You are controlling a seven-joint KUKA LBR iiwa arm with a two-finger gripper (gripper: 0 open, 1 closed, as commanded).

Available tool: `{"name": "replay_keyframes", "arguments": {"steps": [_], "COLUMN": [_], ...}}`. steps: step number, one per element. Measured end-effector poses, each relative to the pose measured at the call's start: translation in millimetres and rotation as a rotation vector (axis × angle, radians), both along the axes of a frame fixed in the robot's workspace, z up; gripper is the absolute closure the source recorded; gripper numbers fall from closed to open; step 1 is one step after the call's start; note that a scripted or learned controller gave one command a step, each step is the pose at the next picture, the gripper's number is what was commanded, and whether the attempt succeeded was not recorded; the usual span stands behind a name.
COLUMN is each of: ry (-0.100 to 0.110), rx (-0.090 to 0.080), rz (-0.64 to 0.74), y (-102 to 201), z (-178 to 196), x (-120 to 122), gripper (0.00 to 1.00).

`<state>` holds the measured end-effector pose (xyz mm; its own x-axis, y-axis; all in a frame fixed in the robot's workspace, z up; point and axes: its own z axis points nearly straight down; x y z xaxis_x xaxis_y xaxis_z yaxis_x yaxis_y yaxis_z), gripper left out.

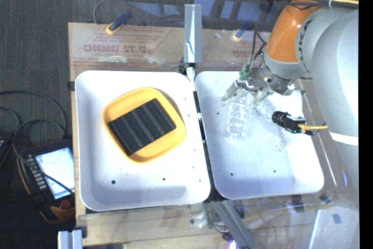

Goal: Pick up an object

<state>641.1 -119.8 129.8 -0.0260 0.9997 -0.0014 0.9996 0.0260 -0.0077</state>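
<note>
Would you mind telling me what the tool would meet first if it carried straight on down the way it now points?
Probably the clear plastic object lying in the right bin. The tool sits just above it, pointing down and slightly left, though depth is hard to judge from this single view.

— What lies in the left bin (87, 183)?
— A yellow rounded-square object (145, 123) with a black ribbed panel on top, lying flat and turned askew, toward the bin's middle.
</note>
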Motion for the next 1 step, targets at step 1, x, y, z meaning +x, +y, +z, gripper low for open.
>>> {"name": "replay_keyframes", "arguments": {"steps": [1], "ry": [-0.031], "rx": [-0.008], "rz": [0.005], "y": [2.6], "z": [-1.6], "x": [-8.4], "gripper": [0.0]}}
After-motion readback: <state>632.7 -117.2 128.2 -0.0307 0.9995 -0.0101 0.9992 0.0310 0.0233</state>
